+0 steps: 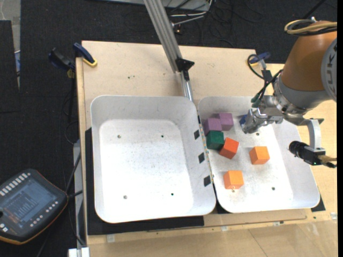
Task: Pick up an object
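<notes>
1. Camera view: two white bins are seen side by side on the bench (161,63). The left bin (107,116) is speckled w/ dark flecks.
2. All blocks are held in the right bin (300,191), mostly toward its left half.
3. Two purple blocks (220,122) are set touching each other near the bin's upper left, close to the divider.
4. A green block (215,140) is placed just below the purple ones, touching them.
5. A red-orange block (229,147) is tilted against the green block's right side.
6. An orange block (259,155) is found apart, approx. mid-bin; another orange cube (233,179) lies lower, nearer the front.
7. The gripper (250,123) is positioned over the right bin's upper part, just right of the purple blocks, above the orange block.
8. Pincer state: cannot be told, as the tips are blurred & dark. No block is seen held.
9. A teach pendant (27,205) is seen at lower left, off the bench.
</notes>
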